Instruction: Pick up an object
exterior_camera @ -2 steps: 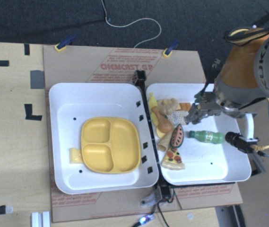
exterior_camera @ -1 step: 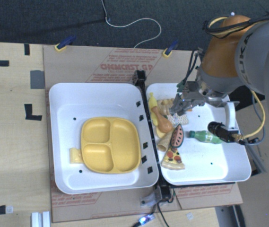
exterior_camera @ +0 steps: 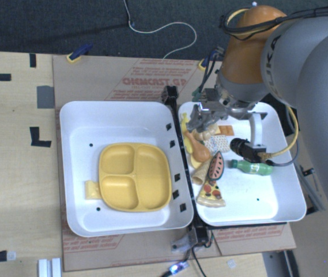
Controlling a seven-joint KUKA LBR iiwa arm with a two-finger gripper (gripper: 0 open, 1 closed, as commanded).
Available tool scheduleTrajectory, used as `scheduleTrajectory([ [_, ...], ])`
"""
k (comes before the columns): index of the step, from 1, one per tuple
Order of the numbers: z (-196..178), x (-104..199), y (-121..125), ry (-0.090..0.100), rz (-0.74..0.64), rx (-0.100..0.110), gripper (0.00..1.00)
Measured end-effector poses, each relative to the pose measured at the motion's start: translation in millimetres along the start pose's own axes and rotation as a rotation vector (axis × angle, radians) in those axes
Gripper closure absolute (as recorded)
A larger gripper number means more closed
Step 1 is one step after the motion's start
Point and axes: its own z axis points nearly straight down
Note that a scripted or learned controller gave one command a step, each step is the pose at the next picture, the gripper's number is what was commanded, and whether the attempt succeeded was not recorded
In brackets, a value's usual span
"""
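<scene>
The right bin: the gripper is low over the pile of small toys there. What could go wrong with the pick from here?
1. The toys lie packed together along the right bin's left wall: the watermelon slice, the pizza slice and the yellow piece touch, so the gripper may catch two things or none.
2. The green bottle lies on its side and may roll if bumped.

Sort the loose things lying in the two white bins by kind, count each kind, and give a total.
Yellow divided plate: 1
Green bottle: 1
Watermelon slice: 1
Pizza slice: 1
Ice-cream cone: 1
Total: 5 that can be told apart; the heap under the gripper is too jumbled to sort.
</scene>
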Motion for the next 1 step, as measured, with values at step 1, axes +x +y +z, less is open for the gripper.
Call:
scheduleTrajectory([
  [1,1.1,45.7,25.0,0.000,0.001,0.000,1.00],
])
